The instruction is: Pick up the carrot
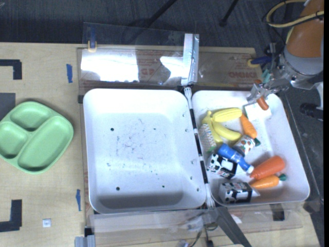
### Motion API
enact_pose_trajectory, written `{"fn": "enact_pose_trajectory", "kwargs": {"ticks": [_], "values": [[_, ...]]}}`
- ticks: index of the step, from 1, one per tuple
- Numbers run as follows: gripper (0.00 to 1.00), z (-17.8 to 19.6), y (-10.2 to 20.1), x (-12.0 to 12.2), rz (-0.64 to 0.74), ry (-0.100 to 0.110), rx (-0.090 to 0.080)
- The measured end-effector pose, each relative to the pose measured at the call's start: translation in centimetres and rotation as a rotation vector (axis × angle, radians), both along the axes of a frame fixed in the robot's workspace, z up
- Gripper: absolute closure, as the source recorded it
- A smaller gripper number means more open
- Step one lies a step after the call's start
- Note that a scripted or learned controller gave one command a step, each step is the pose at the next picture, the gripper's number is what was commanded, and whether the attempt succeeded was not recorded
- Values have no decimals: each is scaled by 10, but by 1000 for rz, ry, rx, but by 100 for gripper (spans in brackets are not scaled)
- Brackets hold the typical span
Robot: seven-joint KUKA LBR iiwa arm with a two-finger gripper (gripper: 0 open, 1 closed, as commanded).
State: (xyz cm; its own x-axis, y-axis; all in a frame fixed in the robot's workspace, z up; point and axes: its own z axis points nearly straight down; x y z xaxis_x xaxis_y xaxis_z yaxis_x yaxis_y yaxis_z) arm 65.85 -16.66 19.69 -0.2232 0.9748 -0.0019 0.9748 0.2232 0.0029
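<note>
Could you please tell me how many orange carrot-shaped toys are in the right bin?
3. Two plump orange plastic carrots lie side by side near the right white bin's near-right corner: upper, lower. A slimmer one lies beside the yellow banana toy. Others may hide under the pile.

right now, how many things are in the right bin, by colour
orange: 4 (carrot, carrot, a piece, a bit by the tool)
yellow: 1 (banana)
blue: 1 (bottle)
black and white: 2 (cow, cow)
total: 8

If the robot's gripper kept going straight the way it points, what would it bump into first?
Probably the small white block just below-left of the gripper, at the top of the right white bin. Depth is unclear, so the small orange carrot beyond is possible.
</note>
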Motion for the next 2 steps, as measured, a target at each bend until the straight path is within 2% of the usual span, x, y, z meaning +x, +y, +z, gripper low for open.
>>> {"fn": "enact_pose_trajectory", "kwargs": {"ticks": [1, 2], "values": [[0, 0, 0, 0, 0, 0, 0], [0, -102, -26, -7, 168, 1, 1]]}}
